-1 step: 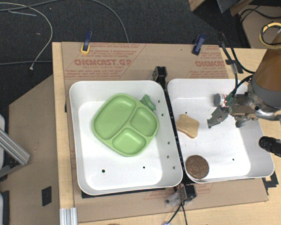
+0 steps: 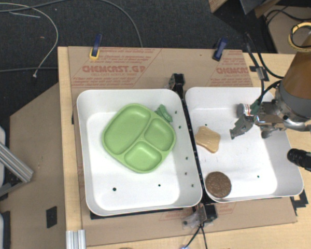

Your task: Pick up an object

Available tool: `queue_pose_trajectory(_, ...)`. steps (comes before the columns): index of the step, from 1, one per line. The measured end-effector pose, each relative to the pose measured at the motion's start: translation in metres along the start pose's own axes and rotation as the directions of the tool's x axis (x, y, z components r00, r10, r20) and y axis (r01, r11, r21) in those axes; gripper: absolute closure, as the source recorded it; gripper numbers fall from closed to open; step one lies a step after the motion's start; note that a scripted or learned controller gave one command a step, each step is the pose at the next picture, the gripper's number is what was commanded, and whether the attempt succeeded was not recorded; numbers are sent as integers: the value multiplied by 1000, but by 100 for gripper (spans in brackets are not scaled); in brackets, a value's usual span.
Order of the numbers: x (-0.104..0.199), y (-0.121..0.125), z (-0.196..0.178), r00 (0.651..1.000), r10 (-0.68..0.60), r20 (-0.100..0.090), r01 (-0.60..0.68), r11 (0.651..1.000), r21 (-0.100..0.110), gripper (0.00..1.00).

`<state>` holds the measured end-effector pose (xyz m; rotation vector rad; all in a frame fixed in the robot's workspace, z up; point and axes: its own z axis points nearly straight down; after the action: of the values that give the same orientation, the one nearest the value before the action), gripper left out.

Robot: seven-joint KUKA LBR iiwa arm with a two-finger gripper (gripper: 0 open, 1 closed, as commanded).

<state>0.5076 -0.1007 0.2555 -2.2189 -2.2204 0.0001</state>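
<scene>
Two shallow white bins sat side by side on the tabletop. The left bin [image 2: 88,154] held a green divided plate [image 2: 139,137], tilted a little, with a small dark green piece [image 2: 164,113] touching its far right rim. The right bin [image 2: 280,180] held a tan, bread-like chunk [image 2: 208,139] near its left wall and a round brown cookie-like disc [image 2: 217,184] at its near left corner. The arm [image 2: 300,82] reached in from the right edge of the tabletop, its hand [image 2: 242,124] hanging over the middle of the right bin, apart from the tan chunk. Whether its fingers were spread or pressed together could not be told; nothing showed between them.
</scene>
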Motion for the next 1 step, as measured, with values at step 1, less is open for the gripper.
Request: queue_pose_trajectory(1, -7, -4, 46, 1000, 2, -1, -2, 1000, 5, 0)
